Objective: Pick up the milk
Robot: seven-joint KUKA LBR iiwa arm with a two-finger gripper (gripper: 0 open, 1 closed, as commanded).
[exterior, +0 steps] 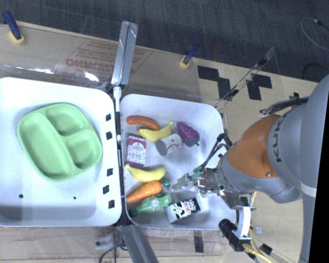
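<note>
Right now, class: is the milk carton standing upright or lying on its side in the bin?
Lying on its side. The milk carton shows its cow-patterned long face upward, resting flat on the floor of the right bin beside the carrot.

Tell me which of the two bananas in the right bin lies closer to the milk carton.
The lower banana, just above the carrot, lies closer to the milk carton. The other banana lies higher, beside the sausage.

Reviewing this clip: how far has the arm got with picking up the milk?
Done: the arm has reached into the right bin and the gripper sits low, just above the milk. In hand: closing in on the carton, which lies on the bin floor beside the carrot; no lift is visible. Left: grasping the milk and raising it out of the bin.
</note>
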